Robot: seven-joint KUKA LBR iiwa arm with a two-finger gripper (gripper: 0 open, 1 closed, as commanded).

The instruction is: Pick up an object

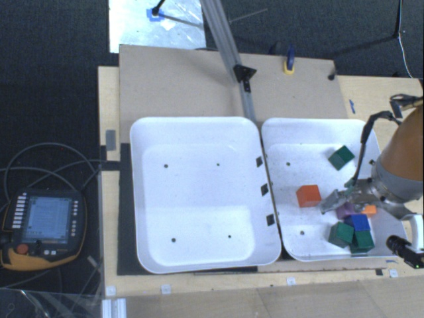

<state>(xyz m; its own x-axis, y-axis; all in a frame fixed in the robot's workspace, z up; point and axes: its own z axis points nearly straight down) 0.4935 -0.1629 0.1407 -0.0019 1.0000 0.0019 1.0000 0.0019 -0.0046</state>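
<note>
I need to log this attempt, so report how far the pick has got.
Done: the arm has reached into the right bin and the gripper is low over the cluster of blocks near the bin's front right corner. In hand: nothing visibly; a purple piece sits right by the gripper, but a grasp cannot be confirmed. Left: grasp and lift. The orange block, the green block and the blue block lie in the bin.

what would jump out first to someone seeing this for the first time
The grey arm with its orange band reaching in from the right, its gripper low over the right bin, draws the eye first. Beneath and around it lies a bright scatter of blocks: an orange block just left of the gripper, a green block farther back, and a blue block among green ones at the near corner. At far left a teach pendant rests on the dark floor.
</note>
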